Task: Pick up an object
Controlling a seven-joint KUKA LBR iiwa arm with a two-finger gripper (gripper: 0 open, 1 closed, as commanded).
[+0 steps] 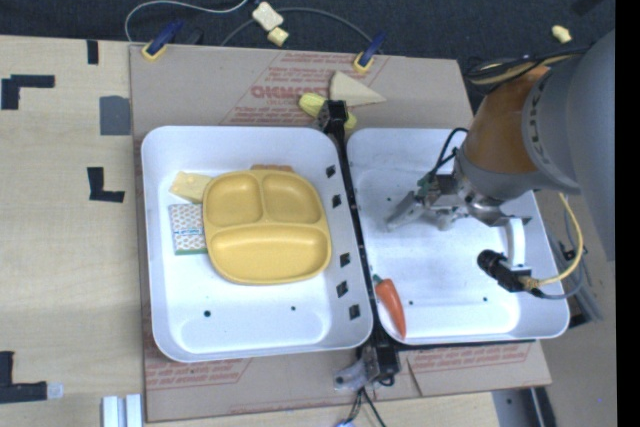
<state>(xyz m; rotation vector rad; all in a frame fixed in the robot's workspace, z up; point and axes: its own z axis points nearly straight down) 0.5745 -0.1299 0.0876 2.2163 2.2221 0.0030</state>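
**Gripper low in the right bin, carrot lying apart at the near-left corner**

The grey arm [545, 130] with its orange band reaches in from the right and bends down over the right bin [500, 320]. Its gripper [415, 208] points left and sits low over the white floor in the middle of that bin. Two thin fingers [400, 212] can be made out, slightly spread, but whether they are properly open or closed I cannot tell at this size. Nothing visible sits between them, and whether the tips touch the bin floor is unclear.

An orange carrot-shaped object [391, 306] lies in the near-left corner of the right bin, just beside the dividing wall, well apart from the gripper.

In the left bin [250, 335] a yellow divided plate [267, 225] lies flat, taking up the centre. A pale yellow piece [187, 185] pokes out from under its far-left edge, and a small patterned packet [186, 228] lies just beside the plate's left rim.

Both bins rest on a cardboard sheet [420, 85] on the worktop. On the cardboard, beyond the join of the bins, sit a yellow object [313, 102] and a tan wedge [357, 91].
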